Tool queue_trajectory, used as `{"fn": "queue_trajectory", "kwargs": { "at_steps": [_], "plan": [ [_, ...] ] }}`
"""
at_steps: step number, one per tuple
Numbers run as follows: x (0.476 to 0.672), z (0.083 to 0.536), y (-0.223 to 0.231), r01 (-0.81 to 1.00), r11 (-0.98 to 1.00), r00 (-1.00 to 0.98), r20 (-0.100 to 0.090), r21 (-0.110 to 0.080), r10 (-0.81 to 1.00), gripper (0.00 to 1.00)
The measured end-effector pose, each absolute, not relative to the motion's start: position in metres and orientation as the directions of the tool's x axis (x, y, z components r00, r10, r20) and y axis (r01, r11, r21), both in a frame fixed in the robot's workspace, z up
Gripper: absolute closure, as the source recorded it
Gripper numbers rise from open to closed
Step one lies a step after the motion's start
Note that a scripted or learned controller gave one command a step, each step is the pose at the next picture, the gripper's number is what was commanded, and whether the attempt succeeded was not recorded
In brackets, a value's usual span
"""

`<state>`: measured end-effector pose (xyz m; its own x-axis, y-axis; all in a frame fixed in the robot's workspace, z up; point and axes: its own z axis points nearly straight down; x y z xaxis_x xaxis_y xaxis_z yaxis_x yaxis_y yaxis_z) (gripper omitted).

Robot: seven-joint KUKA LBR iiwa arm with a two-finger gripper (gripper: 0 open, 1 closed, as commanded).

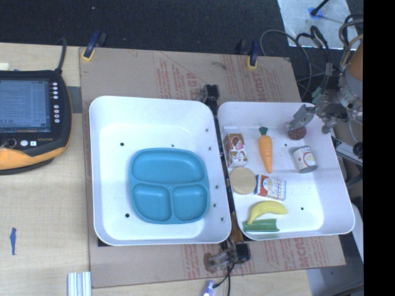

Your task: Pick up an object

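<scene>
My gripper (313, 119) hangs over the far right corner of the right bin (327, 221), open, with nothing between its fingers. A small dark reddish-brown object (297, 131) lies just below its left finger (303, 112). An orange carrot (266, 151) lies upright in the picture near the bin's middle. A small can (304, 158) rests on its side to the carrot's right. Along the bin's left side are a brown packet (236, 149) and a round tan disc (242, 180). Toward the front lie a small printed carton (271, 187), a yellow banana (266, 209) and a green piece (260, 226).
The left bin (111, 122) holds a blue divided plate (168, 184). A teach pendant (31, 119) lies on the bench at the far left. Cables and the arm's base (345, 73) crowd the upper right beyond the bins.
</scene>
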<state>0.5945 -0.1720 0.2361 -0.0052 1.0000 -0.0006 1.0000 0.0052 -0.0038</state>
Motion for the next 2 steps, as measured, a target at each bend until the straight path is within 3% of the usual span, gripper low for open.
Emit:
{"fn": "queue_trajectory", "kwargs": {
  "at_steps": [1,2],
  "plan": [
    [0.598,0.091,-0.126,1.000,0.007,-0.007,-0.001,-0.006,1.000,0.00],
    [0.599,0.102,-0.128,1.000,0.009,-0.009,-0.003,-0.005,1.000,1.00]
  ]
}}
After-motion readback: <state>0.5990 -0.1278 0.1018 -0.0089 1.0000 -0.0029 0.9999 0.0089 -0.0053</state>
